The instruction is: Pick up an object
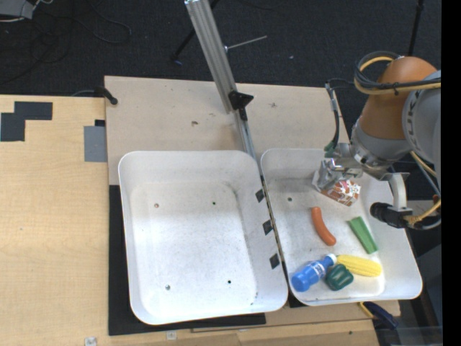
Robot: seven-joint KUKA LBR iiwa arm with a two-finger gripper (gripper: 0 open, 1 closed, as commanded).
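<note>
On the bench sit two shallow white bins side by side: the left bin (144,193) and the right bin (288,171), their inner rims touching along a seam marked by small black clips.

Counted, the right bin holds five loose things. One orange carrot-like stick (323,225) lies near the middle. One green block (362,235) lies to its right, apart from it. One yellow corn cob (359,266) lies near the front rim, and one dark green piece (339,277) lies just beside it, touching or nearly so. One blue bottle (312,273) with a white band lies at the front left, its end against the dark green piece. A sixth thing, a small packet (343,190) printed in red and white, sits toward the back of the bin, right under the gripper (331,173).

The arm (396,114) reaches in from the right, its orange band above the wrist, bent down so the gripper points into the back of the right bin. The gripper's metal tip is against the packet's upper left edge; whether it is clenched or released cannot be told, nor whether the packet is lifted.

Print on the packet is too small to read.
</note>
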